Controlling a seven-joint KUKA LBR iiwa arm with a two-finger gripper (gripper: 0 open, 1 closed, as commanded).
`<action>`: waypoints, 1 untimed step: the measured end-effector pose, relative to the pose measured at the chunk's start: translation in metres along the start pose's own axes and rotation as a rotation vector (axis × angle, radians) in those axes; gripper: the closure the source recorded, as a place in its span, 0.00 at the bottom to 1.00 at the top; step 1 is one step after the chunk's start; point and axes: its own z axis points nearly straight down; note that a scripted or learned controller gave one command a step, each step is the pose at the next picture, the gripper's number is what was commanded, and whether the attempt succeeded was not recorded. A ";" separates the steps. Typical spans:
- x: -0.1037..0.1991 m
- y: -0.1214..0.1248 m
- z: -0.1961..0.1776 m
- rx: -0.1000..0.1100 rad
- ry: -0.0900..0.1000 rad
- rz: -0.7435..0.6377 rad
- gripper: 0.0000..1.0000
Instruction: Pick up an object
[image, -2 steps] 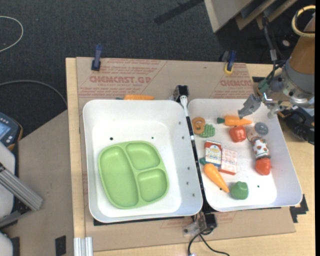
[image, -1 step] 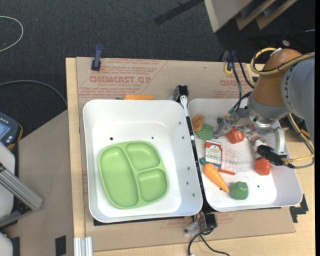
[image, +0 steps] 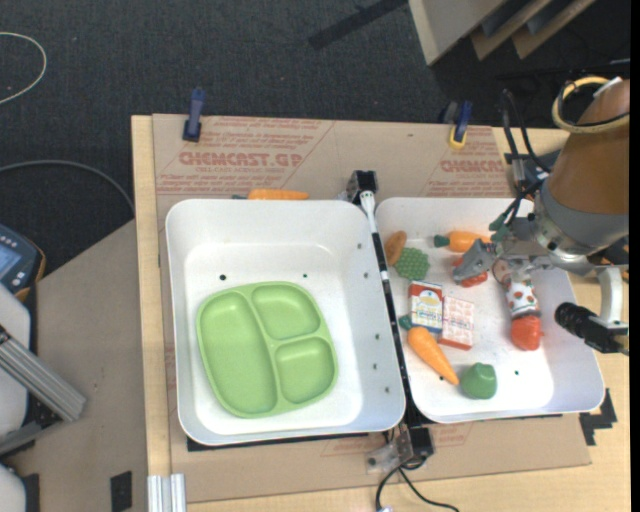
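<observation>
The right bin (image: 570, 385) holds several toy foods: a large carrot (image: 432, 352), a green pepper (image: 479, 380), a small carton (image: 426, 305), a red-and-white box (image: 458, 322), a ketchup bottle (image: 522, 312), a green leafy piece (image: 411, 263) and two small orange pieces (image: 397, 243) (image: 461, 240). My gripper (image: 488, 268) hangs over the bin's upper middle, just left of the bottle's top and right of the leafy piece. It is open, with nothing between the fingers.
The left bin (image: 190, 235) holds a green divided plate (image: 266, 346). A black bar (image: 378, 250) runs along the seam between the bins. An orange item (image: 278, 195) lies behind the left bin. The arm (image: 590, 170) covers the right bin's far right corner.
</observation>
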 end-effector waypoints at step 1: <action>-0.073 -0.057 0.090 -0.003 0.008 -0.010 0.00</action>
